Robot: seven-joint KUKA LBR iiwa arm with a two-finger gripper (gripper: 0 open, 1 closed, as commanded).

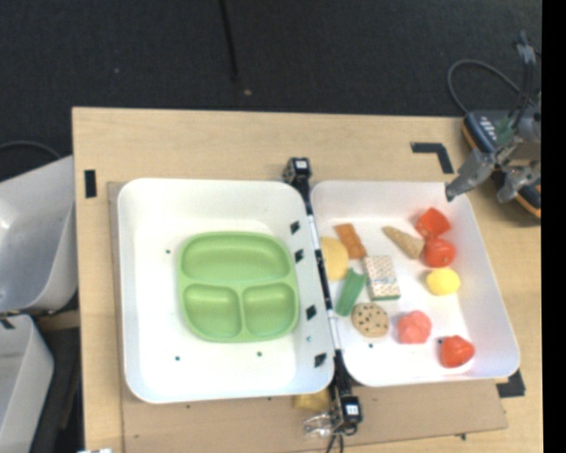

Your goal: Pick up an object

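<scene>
Nearest you, at the lower edge of the table (pixel 94 140), a small clamp (pixel 344 409) sits where the two white bins meet, with a yellowish scrap (pixel 311 401) just beside it.

Camera view, left bin (pixel 141 347): you have one green divided plate (pixel 238 285) lying flat near the middle, three compartments, nothing in them.

Camera view, right bin (pixel 491 338): all the pickable things are here, scattered and mostly apart. Near the divider note a yellow piece (pixel 334 256), an orange wafer-like strip (pixel 350 240) touching it, and a green stick (pixel 350 293) tilted below. Mid-bin: a tan wedge (pixel 403 242), a small patterned box (pixel 382 276), a round cookie (pixel 369 320), a pink lump (pixel 414 327). Far side: two red pieces, the upper (pixel 433 222) and lower (pixel 440 251) close together, a yellow lemon-like ball (pixel 441 281) below them, and another red piece (pixel 456 350) near the front corner.

Gripper (pixel 456 189): you see it at the right bin's back corner, above the rim, the arm (pixel 505 140) coming in from the right. It is too small and blurred; you cannot tell whether the fingers are spread or pressed together. Nothing shows between them.

Progress, as a judgement: the pick is not done. Every object lies in the right bin and none is lifted. Left to do: choose a target (the upper red piece is nearest the gripper), descend, close, lift.
</scene>
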